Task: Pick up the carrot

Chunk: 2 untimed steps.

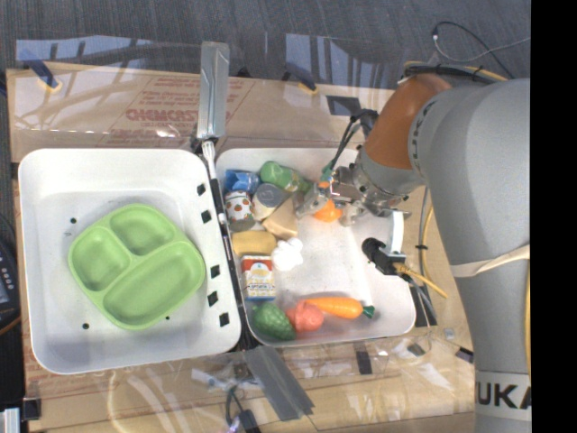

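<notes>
My gripper sits near the right bin's far edge; fingers' state unclear. Carrot lies by the near wall.

Tabletop: brown surface under clear plastic sheeting, taped at the corners. Two shallow white bins rest directly on it, side by side and touching along a clipped seam. Left bin sits at 9 o'clock; right bin at 3 o'clock. A grey strip lies at 12 o'clock, another at 6 o'clock.
</notes>
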Tool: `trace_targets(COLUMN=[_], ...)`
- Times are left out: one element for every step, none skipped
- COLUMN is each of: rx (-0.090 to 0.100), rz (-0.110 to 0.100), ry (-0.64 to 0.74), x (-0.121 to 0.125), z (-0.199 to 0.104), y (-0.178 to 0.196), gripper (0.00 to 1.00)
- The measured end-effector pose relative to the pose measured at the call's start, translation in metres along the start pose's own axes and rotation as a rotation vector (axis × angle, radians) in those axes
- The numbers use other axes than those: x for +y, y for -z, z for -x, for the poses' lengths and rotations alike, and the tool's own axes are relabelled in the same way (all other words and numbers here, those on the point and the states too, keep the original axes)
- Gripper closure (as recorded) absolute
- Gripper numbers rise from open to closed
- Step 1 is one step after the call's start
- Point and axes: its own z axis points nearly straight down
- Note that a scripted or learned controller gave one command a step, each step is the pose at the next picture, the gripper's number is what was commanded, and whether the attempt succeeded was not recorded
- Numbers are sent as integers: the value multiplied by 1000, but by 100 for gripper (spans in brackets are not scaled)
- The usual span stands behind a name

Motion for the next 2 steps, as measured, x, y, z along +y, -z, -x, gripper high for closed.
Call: trace_targets(rx=[-1, -1], rz=[4, 1], ry=[47, 2], x=[-13, 18], z=[6, -10], y=[85, 0], gripper=[0, 0])
